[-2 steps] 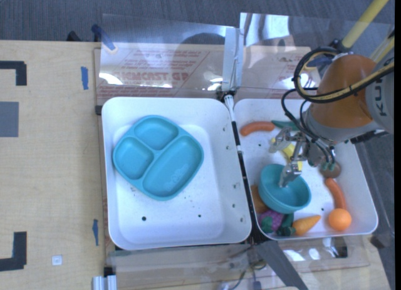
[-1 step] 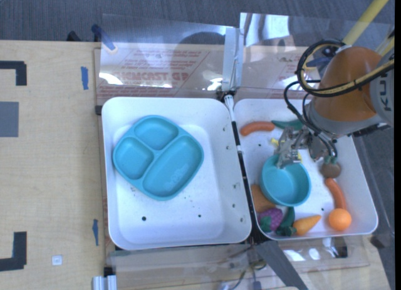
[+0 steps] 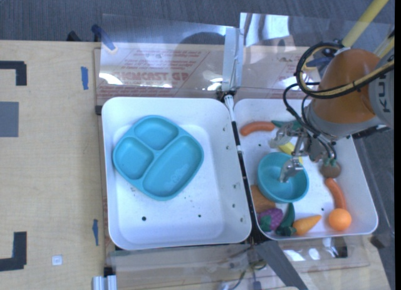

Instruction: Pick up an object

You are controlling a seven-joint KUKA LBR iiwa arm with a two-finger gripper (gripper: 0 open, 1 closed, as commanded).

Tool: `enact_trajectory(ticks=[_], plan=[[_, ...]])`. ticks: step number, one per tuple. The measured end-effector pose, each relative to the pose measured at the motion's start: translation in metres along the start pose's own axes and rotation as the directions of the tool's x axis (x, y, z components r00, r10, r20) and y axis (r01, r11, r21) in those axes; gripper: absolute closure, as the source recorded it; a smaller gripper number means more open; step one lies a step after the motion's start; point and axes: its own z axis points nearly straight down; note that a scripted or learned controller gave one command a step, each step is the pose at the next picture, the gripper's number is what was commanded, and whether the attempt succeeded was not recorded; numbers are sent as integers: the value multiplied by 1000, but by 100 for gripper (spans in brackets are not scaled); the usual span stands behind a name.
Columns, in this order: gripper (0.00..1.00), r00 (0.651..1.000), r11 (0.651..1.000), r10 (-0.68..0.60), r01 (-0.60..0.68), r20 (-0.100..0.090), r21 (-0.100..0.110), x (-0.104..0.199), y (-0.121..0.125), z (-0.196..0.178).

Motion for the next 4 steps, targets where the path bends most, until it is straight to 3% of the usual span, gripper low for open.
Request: enact_trajectory(ticks=[1, 2, 3, 4], plan=[[0, 1000, 1000, -14, 14, -5, 1, -17, 17, 12], [0, 997, 997, 77, -77, -5, -1, 8, -2, 12], [100, 997, 997, 75, -75, 7, 1, 4, -2, -4], [0, 997, 997, 76, -76, 0, 0, 6, -1, 1]])
